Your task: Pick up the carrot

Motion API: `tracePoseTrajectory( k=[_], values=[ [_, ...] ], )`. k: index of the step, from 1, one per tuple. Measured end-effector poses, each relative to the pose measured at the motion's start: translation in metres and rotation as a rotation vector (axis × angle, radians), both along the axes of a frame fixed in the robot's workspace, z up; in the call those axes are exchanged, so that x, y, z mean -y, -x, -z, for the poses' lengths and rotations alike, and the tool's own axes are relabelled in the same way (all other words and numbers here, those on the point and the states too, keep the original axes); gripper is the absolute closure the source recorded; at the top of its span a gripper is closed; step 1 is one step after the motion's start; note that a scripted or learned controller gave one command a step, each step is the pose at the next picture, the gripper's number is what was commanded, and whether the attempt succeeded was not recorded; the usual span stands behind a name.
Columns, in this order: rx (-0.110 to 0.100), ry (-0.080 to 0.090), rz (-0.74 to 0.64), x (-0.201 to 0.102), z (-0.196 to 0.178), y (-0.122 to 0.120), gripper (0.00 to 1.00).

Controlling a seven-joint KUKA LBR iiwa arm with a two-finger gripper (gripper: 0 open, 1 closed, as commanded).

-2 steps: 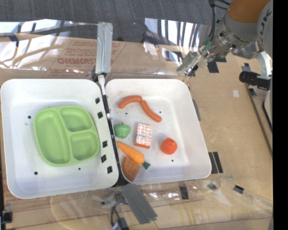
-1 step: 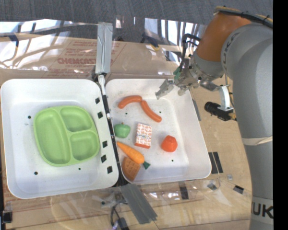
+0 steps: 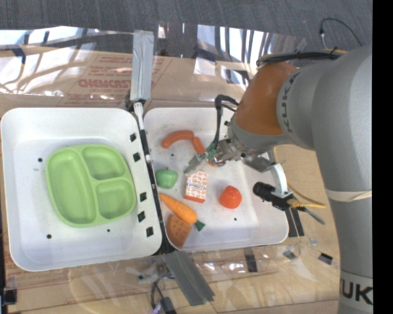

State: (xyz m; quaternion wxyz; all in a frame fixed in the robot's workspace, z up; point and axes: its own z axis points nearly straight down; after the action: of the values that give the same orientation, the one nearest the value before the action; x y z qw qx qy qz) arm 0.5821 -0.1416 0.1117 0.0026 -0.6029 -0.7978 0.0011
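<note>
The left-hand shallow white bin [image 3: 19, 175] held a pale green plastic plate with three compartments [image 3: 92, 183], lying flat near its middle; nothing rested on the plate, and it looked to be a drop-off spot rather than part of the present pick.

The right-hand shallow white bin [image 3: 265, 218] held all the loose items. Nearest the dividing wall lay a small green rounded toy [image 3: 166, 177]. Just below it was the orange toy carrot with a green stem end [image 3: 179, 209], lying on a slant, its tip towards the divider and its stem towards the bin's middle. It lay over or against a tan waffle-patterned piece [image 3: 177, 229] at the front wall; which of the two, the view did not settle. Above these, a curved orange-red sausage-shaped toy [image 3: 177, 138] lay near the back wall. A small white carton with red print [image 3: 196, 187] stood at the bin's middle, and a round red-orange tomato-like toy [image 3: 230, 197] lay to its right.

The two-finger gripper [image 3: 206, 159] hung above the carton, between it and the sausage, well apart from the carrot. Whether the claw was released or clenched could not be told; nothing was seen grasped.

Judgement: the carrot remained unpicked, and the arm would need to travel towards the front-left of that bin.
</note>
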Motion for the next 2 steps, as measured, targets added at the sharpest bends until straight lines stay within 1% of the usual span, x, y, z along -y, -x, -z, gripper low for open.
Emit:
tracePoseTrajectory(
  k=[1, 2],
  values=[
    [0.002, 0.0, -0.146, -0.023, -0.001, 0.084, 0.0],
    [0.04, 0.018, -0.135, -0.031, 0.009, 0.096, 0.0]
  ],
)
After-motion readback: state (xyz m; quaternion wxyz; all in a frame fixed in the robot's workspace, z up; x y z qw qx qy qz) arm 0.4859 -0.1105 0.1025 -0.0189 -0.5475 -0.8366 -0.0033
